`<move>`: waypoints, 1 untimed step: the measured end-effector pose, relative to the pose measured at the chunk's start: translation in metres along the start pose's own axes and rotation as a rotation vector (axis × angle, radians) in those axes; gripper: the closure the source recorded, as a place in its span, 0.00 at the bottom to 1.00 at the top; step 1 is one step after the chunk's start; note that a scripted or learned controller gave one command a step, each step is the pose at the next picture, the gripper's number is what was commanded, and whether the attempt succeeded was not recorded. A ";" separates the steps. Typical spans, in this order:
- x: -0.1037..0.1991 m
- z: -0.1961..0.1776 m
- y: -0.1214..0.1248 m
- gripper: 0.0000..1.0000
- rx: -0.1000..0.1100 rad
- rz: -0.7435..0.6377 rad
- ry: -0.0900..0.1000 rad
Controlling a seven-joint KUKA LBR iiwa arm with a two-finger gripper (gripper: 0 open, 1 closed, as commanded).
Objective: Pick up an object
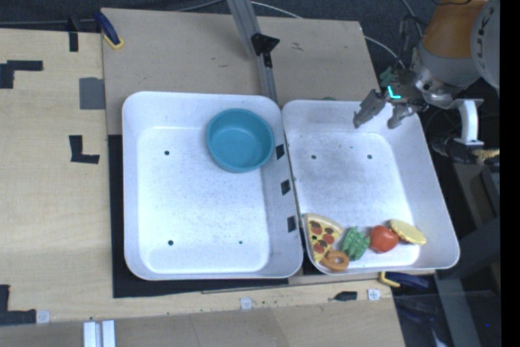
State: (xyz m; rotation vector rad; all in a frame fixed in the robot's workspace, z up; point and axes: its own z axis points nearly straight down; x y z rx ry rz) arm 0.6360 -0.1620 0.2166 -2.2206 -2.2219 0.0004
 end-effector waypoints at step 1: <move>0.000 0.000 0.000 0.00 0.000 0.000 0.000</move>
